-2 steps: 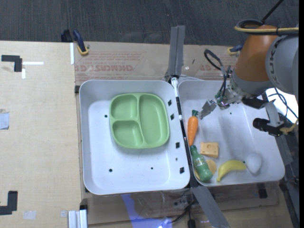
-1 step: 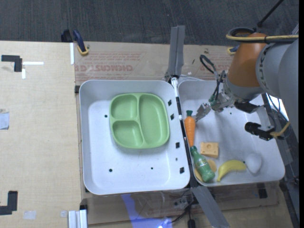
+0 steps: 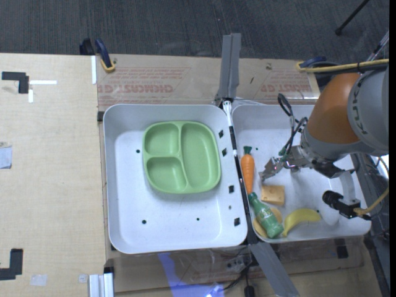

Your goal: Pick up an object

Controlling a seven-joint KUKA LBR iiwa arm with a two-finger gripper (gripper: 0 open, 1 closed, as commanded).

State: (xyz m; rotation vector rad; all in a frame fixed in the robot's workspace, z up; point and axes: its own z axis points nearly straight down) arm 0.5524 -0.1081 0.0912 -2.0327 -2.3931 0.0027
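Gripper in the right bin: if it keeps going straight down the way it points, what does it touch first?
Probably the orange-tan block, which lies just below the gripper; the carrot sits off to its side. Depth is hard to judge.

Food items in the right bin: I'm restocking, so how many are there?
4: carrot by the divider, orange chunk beside it, green bottle and banana near the front. The arm may hide more.
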